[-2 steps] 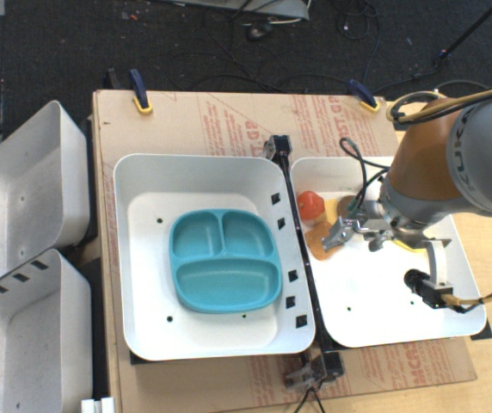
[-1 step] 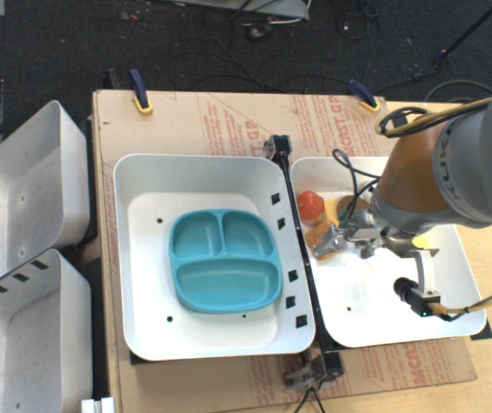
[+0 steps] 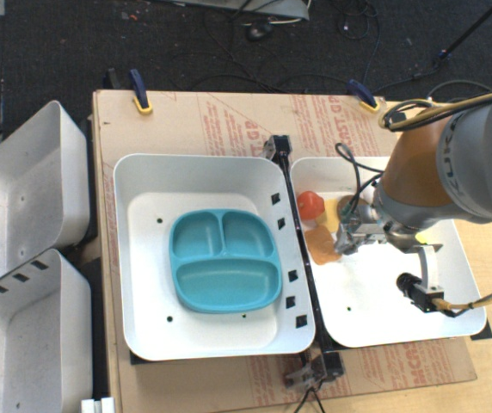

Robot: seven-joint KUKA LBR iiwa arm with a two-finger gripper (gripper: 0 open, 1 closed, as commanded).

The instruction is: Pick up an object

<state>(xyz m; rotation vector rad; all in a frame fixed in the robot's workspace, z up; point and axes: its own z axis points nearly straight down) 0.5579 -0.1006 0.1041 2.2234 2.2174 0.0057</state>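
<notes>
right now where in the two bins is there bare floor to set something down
Right white bin: bare floor in the near half, in front of the end effector. Crowded at its far left corner, with the red-orange round object and amber patch. Left white bin: narrow margins around the teal divided plate.

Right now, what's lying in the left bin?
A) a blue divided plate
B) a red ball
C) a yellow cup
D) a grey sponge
A: the blue divided plate lies flat in the left bin, while the gripper works over the right bin near a red object.
</notes>
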